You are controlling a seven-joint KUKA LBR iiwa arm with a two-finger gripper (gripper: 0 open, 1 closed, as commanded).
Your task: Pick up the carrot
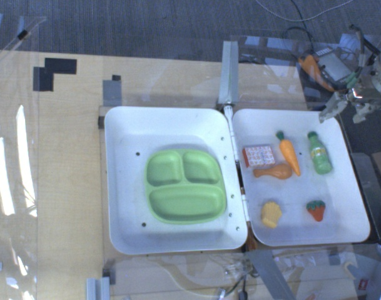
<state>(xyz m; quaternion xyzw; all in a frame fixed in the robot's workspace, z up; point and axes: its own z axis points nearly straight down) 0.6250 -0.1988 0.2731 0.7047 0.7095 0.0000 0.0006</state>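
Carrot location: the carrot (289, 154) is lying flat in the right bin (356, 186), green top pointing toward the far wall, orange tip pointing toward the near side. It is lying well below and to the left of the jaws as the camera sees them.

Gripper position: the gripper (348, 102) is hovering past the bin's far right corner, outside the rim.

Jaw state: cannot tell; the end of the arm is showing too small and cluttered to read.

Neighbours: the drumstick (274, 172) is touching or nearly touching the carrot's tip; the patterned box (259, 156) is lying just beside it on the side away from the jaws; the green bottle (319, 154) is standing apart on the jaw side.

Handling estimate: the carrot is looking like a light, stiff toy, probably smooth plastic, tapered and likely to be slipping toward the thin end.

Grip point: the thick upper body just under the green top, jaws closing across the width, clear of the drumstick.
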